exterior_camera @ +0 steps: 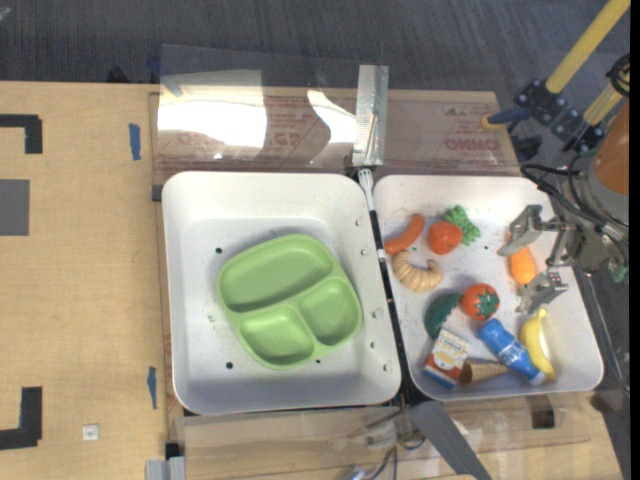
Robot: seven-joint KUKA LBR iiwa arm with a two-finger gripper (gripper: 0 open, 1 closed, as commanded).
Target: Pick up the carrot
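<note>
The carrot point(446, 236), a stubby orange-red piece with a frilly green top, lies in the upper middle of the right bin point(585, 383). My gripper point(531, 259) hangs over the right side of that bin, well to the carrot's right. Its two grey fingers point(519, 230) stand apart, one on each side of a small orange piece point(522, 266) that lies on the bin floor. They do not press on it. The gripper is open, and the carrot is untouched.
The right bin also holds an orange sausage point(404, 234), a croissant point(417, 272), a tomato point(480, 301), a dark green piece point(439, 315), a banana point(539, 341), a blue bottle point(508, 349) and a small carton point(447, 356). A green divided plate point(288, 299) sits in the left bin point(190, 218).
</note>
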